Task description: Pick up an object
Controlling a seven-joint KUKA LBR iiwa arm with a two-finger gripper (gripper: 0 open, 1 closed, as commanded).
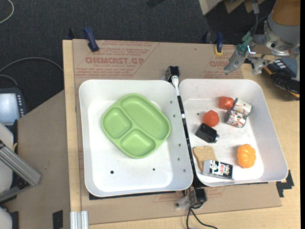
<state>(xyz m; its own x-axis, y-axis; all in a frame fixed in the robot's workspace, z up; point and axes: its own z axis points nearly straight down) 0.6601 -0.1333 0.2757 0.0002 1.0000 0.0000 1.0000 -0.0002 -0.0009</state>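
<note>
Bins: two shallow white bins side by side, the left bin (93, 166) and the right bin (269, 128), meeting at a central seam.
Arm: one, grey with an orange band (288, 6), entering at the upper right; cut off by the top and right edges.
Gripper: one (243, 61), above the far rim of the right bin, outside the bin. One grey finger (233, 61) is plain; the other is hard to make out, so the opening cannot be told. Nothing visible in its grasp.
Plate: one green divided plate (136, 125), three compartments, lying in the left bin.
Loose objects: seven, all in the right bin.
Orange pumpkin-like piece (246, 155): one, near edge, right.
Black-and-white carton (218, 169): one, at the near rim, just beside the toast slice (204, 153).
Black block (207, 133): one, mid-bin.
Red-and-white can (236, 119): one; a second small can (242, 107) touches it; labels illegible.
Red pieces: two, one round (210, 118), one (226, 102) beside the cans.
Clamps: two blue (90, 38), on the far board edge.
</note>
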